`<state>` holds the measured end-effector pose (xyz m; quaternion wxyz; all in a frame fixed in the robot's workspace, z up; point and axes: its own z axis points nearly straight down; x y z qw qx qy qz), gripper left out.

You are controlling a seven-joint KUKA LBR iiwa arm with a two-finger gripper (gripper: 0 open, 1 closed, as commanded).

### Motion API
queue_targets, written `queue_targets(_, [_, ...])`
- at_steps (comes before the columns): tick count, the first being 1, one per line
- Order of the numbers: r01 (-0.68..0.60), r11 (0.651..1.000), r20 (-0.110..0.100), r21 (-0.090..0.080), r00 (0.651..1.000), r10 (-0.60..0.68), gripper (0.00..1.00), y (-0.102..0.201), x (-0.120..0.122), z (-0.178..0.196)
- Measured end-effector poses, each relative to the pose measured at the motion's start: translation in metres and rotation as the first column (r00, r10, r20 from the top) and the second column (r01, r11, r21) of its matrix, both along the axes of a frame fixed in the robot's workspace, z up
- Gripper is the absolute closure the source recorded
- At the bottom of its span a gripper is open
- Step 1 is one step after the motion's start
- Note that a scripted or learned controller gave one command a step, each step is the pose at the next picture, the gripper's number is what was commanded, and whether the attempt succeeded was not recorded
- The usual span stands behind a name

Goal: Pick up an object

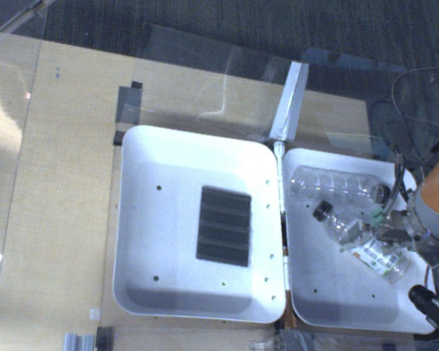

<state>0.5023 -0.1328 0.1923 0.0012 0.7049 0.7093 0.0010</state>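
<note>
On the pale wooden desk (46,212), the left bin (140,200) holds a dark ribbed pad (225,225) at its centre. In the right bin (308,291), one clear plastic bottle (338,186) lies at twelve o'clock, and what may be a second, black-capped bottle (340,223) sits mid-bin. The tool (381,224) hovers at three o'clock beside it; its grip cannot be told.

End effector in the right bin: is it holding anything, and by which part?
Cannot be told. The end effector sits low among clear plastic bottles in the right bin, but the view does not resolve anything gripped.
</note>
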Motion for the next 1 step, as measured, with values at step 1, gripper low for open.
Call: queue_targets(1, [-0.034,0.999,-0.001,0.0,0.999,0.034,0.0,-0.0326,0.0556,-0.0724])
